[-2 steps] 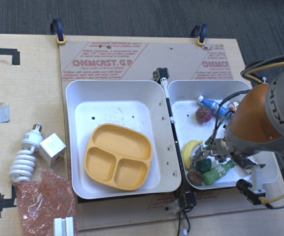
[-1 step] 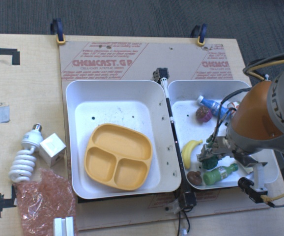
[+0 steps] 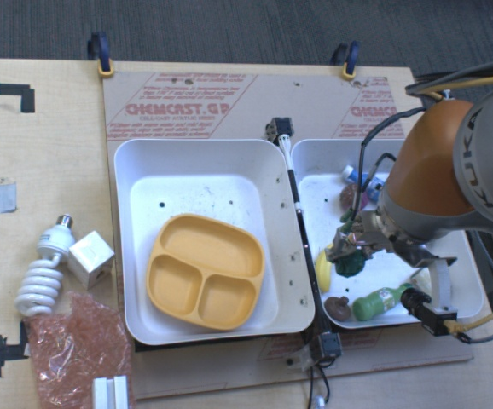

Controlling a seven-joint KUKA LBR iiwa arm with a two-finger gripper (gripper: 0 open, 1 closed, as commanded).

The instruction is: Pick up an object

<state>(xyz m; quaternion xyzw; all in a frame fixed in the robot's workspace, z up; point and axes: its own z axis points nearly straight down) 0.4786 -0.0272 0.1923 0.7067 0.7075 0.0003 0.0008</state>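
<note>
My gripper [image 3: 347,245] reaches down into the right bin [image 3: 310,164], low over its left part. Directly beneath it lies a dark green object [image 3: 350,265], partly hidden by the gripper. A yellow item [image 3: 322,271] rests against the bin's left wall just beside it. A green bottle [image 3: 374,303] lies near the front wall with a small brown piece [image 3: 339,303] to its left. Behind the gripper sit a brown lump [image 3: 348,197] and a blue-and-white item [image 3: 354,175]. The arm's wrist covers the right half of the bin.
The left bin [image 3: 136,164] holds a yellow divided plate [image 3: 205,271]. On the bench to the left lie a spiral light bulb [image 3: 44,275], a white cube [image 3: 91,254] and a crumpled reddish bag [image 3: 76,339]. Cables hang at the right bin's front right corner.
</note>
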